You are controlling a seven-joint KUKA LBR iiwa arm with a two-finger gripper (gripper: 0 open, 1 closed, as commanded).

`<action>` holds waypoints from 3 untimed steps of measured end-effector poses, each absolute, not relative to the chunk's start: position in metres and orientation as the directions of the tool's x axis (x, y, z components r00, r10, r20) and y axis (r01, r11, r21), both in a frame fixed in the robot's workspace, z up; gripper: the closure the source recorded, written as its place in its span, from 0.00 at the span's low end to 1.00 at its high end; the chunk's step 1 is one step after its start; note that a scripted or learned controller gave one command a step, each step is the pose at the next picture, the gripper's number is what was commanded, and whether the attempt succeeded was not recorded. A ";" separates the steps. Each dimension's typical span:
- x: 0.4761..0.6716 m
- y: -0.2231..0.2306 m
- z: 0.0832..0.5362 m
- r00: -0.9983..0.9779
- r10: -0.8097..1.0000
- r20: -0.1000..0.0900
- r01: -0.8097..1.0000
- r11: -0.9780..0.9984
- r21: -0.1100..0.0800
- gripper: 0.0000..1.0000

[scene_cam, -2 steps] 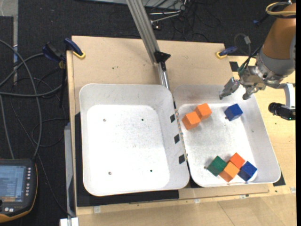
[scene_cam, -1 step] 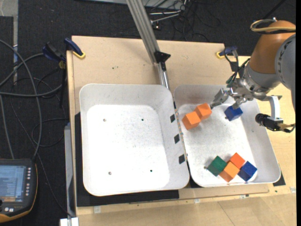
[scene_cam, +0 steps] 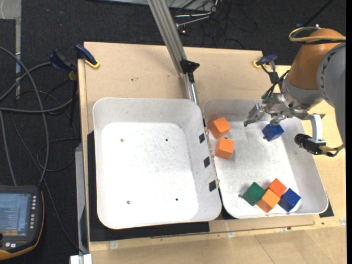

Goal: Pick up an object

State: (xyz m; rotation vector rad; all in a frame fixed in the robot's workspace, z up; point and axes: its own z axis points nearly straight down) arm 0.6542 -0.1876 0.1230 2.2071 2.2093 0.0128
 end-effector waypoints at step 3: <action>0.654 -0.193 0.220 0.000 1.000 -0.003 1.000 0.000 0.007 1.00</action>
